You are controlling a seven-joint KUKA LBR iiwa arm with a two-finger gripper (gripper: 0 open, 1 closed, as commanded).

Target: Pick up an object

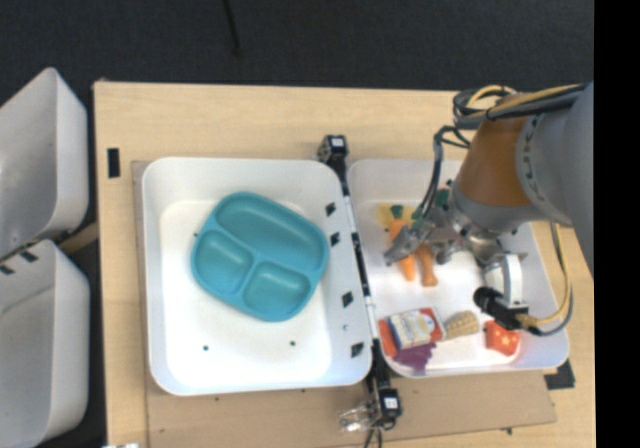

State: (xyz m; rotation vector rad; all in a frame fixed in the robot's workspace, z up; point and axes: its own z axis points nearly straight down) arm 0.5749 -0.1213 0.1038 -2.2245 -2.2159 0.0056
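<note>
A wooden bench carries two white bins. In the right bin, the gripper hangs low over orange pieces, a likely pick, directly below it; whether it is open cannot be told. A teal tray sits well apart in the left bin.

The two shallow white plastic bins, the left one and the right one, look smooth and a little shiny. In the left bin lies a teal plastic plate with three sections; it looks smooth and matt. The light wooden bench top looks flat and dull. The grey robot arm looks like smooth painted metal, with a shiny orange band. Thin black cables look rubbery. A small red and white packet looks like glossy printed paper or plastic.
</note>
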